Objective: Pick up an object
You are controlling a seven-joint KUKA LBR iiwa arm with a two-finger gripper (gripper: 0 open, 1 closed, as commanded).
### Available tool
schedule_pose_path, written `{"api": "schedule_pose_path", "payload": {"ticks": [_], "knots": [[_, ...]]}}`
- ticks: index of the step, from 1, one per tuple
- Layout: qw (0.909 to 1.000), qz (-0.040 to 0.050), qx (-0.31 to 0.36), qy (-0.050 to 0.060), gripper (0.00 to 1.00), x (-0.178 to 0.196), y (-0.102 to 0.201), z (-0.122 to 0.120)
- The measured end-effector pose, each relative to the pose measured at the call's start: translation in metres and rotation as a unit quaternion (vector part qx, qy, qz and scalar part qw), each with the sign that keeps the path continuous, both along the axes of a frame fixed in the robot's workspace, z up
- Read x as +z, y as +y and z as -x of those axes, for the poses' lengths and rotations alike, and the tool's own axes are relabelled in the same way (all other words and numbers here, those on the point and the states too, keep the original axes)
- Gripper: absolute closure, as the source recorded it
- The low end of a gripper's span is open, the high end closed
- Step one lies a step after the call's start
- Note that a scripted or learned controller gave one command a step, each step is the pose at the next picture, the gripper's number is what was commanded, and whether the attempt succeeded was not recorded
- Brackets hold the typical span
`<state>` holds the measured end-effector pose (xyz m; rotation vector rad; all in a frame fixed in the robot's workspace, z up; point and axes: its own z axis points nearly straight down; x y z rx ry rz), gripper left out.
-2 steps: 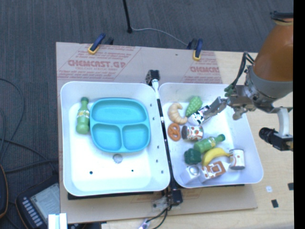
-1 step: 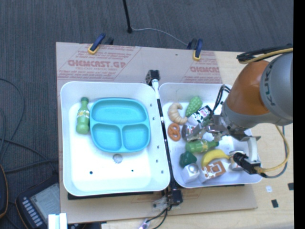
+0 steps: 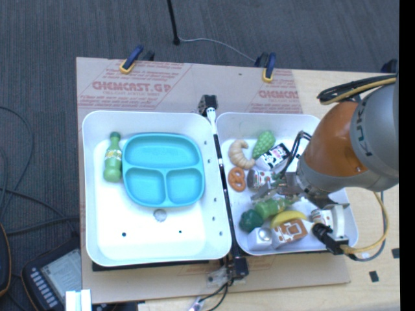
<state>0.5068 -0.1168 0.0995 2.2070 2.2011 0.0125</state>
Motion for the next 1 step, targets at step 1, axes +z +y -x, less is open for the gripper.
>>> {"api": "schedule_pose_path", "payload": {"ticks": [1], "knots": [[0.9999, 0.0059, -0.002, -0.011, 0.0, -0.0034, 0.0124, 0.0122]]}}
